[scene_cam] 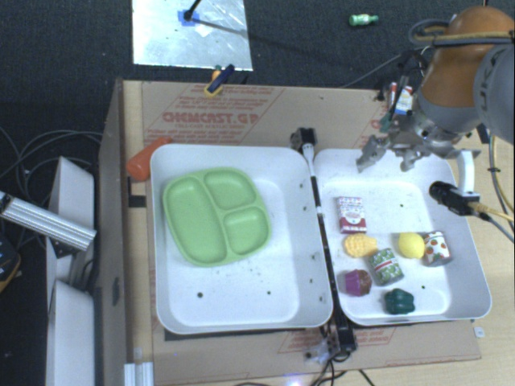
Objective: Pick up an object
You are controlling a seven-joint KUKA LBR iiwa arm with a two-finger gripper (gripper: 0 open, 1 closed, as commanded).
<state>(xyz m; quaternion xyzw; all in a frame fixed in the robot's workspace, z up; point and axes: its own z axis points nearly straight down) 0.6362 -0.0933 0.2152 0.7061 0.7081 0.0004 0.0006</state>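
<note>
In the camera view, the grey two-finger gripper [392, 154] hangs over the far edge of the right shallow white bin [469, 296], its fingers spread apart with nothing between them. Nearer the camera in that bin lie a red-and-white packet [351, 213], an orange lumpy piece [360, 244], a yellow lemon-shaped object [411, 245] and a dark green object [397, 301]. A light green sectioned plastic tray [216, 215] sits in the left white bin [233, 308] beside it.

Two shallow white bins sit side by side on a cardboard-covered bench. The left bin [185, 296] holds a green divided plate [216, 215]. The right bin [459, 296] holds small items at lower centre: a red-and-white packet [351, 213], a yellow lemon [411, 245], a purple piece [357, 281], and a dark green piece [397, 301]. At upper right, the gripper [392, 153] hangs, fingers spread, over the right bin's top edge.
</note>
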